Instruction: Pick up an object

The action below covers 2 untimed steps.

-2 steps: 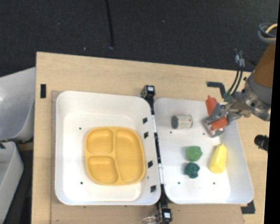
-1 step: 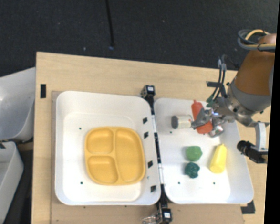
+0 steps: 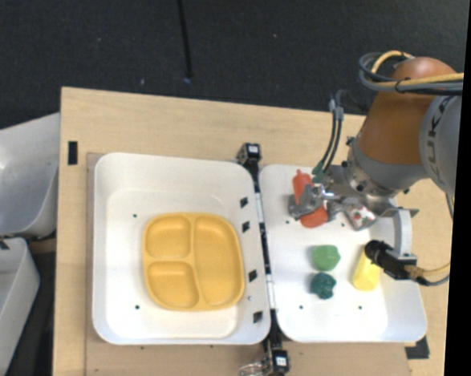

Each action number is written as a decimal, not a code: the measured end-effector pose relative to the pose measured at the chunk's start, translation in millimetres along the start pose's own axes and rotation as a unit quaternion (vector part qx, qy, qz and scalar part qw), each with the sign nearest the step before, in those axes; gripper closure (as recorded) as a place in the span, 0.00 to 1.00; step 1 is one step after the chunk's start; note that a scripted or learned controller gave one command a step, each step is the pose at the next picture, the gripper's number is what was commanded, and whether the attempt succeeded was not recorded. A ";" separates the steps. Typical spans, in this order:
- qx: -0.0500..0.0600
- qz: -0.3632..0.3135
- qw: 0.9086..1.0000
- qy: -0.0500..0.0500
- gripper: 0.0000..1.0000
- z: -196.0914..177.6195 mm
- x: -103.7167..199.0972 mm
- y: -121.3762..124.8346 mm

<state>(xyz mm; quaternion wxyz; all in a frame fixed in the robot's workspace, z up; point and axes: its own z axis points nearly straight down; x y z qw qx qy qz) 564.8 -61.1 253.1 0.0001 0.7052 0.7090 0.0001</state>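
Left of the bins' shared divider [image 3: 260,241], we see a yellow sectioned tray [image 3: 192,260] lying alone in the left bin [image 3: 107,238]; right of the divider, in the right bin [image 3: 395,315], a red object [image 3: 314,216] lies closest to it, then a light green piece [image 3: 325,256] above a darker green one [image 3: 323,286], then a yellow block [image 3: 364,274] farthest out. The gripper [image 3: 308,203] hangs low over the red object, but we cannot tell how it is set, so we judge the pick unfinished, with grasp and lift ahead.
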 end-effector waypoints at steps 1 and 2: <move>0.000 0.001 1.000 0.000 1.00 11.9 47.5 -8.1; -0.001 -0.001 1.000 0.001 1.00 1.6 102.3 -15.5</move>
